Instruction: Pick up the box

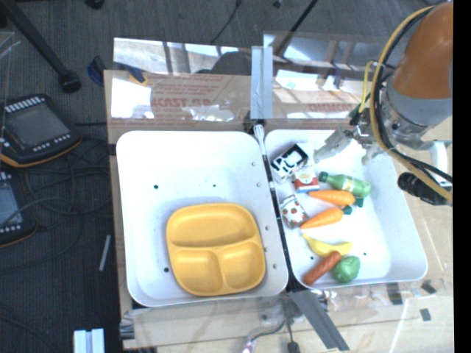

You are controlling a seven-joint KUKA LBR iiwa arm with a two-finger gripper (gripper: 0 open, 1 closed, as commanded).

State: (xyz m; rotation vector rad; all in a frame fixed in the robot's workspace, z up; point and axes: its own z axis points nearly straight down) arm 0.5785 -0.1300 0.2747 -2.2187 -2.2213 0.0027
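The box (pixel 289 159) is black and white and lies at the far left corner of the right bin (pixel 401 226), against the wall between the bins. My gripper (pixel 342 154) hangs over the far part of that bin, just right of the box and apart from it. Its fingers (pixel 327 147) are spread open with nothing between them. The grey arm with its orange band (pixel 434 43) comes in from the upper right.
In the right bin lie a small red-and-white carton (pixel 306 177), a green bottle (pixel 346 185), two carrots (pixel 331 196), a dotted cube (pixel 293 212), a banana (pixel 327 246), a red pepper (pixel 321 268) and a green vegetable (pixel 346 269). A yellow divided plate (pixel 215 248) sits in the left bin (pixel 147 168).
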